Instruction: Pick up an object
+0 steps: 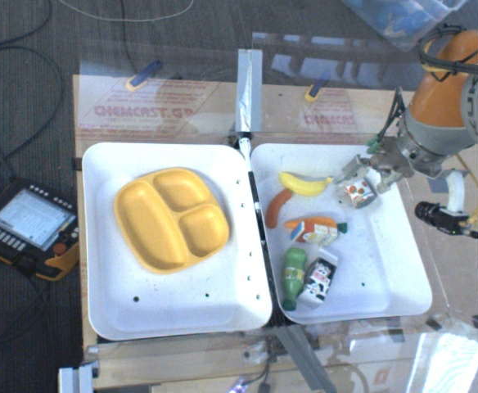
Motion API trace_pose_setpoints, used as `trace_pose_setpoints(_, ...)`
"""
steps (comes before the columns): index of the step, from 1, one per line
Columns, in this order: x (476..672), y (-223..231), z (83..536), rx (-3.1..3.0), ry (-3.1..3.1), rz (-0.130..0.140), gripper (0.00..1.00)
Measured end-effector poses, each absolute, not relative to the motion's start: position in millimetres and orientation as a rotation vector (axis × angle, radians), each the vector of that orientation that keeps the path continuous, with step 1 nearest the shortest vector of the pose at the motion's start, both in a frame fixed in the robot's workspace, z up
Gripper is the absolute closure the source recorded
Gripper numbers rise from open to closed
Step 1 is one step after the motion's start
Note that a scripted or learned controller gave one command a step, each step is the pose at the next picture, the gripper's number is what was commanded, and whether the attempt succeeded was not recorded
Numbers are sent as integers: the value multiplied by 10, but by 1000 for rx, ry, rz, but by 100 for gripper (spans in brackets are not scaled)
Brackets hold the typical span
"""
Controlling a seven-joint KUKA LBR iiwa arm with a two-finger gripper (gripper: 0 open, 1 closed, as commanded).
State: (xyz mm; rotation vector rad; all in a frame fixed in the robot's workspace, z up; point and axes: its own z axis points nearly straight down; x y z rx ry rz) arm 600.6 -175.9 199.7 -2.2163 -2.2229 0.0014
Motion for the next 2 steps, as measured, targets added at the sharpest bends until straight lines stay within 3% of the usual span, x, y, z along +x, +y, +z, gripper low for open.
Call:
trace_pose_setpoints(1,6043,-1422,937,-2212,-2231,2,0)
trace_pose_setpoints(2,5833,-1500,912,-1976,-2462,-10,0)
